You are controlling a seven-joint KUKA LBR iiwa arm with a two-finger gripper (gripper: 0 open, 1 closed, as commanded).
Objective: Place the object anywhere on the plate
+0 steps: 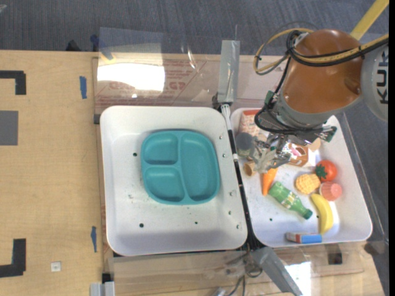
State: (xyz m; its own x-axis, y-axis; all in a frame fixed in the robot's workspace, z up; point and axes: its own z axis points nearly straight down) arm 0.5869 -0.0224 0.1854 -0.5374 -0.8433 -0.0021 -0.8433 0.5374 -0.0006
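A teal plate point(181, 166) with three compartments lies in the left bin point(123, 221). My gripper point(270, 155) hangs low over the upper left part of the right bin point(352, 224), under the arm's orange band. Just below the gripper lies a small orange carrot point(268, 180). Beside the carrot are a green bottle point(289, 200), a yellow waffle-like piece point(307, 182), a red tomato point(327, 170), a pink round piece point(331, 191) and a yellow banana point(324, 213). Nothing shows clearly between the fingers.
A grey post point(228, 73) stands behind the ridge between the two bins. A red-and-blue marker-like item point(303, 237) lies at the right bin's front edge. A brown box-like item point(299, 155) sits partly under the gripper. A flat wooden board point(43, 165) extends to the left.
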